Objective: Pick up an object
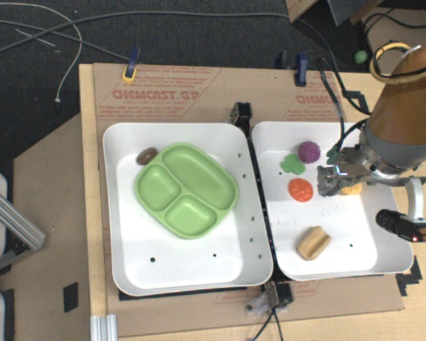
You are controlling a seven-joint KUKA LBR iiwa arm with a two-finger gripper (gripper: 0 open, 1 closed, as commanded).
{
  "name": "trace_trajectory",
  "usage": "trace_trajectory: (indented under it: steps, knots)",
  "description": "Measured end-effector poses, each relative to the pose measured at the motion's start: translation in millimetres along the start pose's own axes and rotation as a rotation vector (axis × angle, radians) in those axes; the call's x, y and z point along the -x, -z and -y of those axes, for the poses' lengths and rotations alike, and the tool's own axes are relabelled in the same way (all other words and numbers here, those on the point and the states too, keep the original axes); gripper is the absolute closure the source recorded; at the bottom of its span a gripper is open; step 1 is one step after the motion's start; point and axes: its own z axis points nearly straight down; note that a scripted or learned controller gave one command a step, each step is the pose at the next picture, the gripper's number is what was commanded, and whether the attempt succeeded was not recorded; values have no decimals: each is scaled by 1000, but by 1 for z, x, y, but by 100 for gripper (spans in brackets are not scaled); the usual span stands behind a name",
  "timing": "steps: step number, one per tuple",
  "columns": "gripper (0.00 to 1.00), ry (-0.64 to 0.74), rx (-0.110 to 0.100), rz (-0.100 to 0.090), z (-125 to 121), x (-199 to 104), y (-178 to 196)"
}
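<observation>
We judge the pick not yet done: nothing sits visibly between the fingers of our gripper, and we cannot tell whether it is wide or narrow. It hangs low in the right bin, just right of the tomato, which looks the likeliest target. Above the tomato lie a green piece and a purple ball; below it, apart, a tan block. A yellow bit shows just right of the gripper. Our arm reaches in from the tomato's right, wrist bent downward.
</observation>
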Motion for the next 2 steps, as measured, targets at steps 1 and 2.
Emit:
trace_trajectory:
  steps: [1, 2]
  knots:
    - [0, 2, 12, 1, -3, 0, 6]
    - [0, 1, 8, 1, -9, 6, -52]
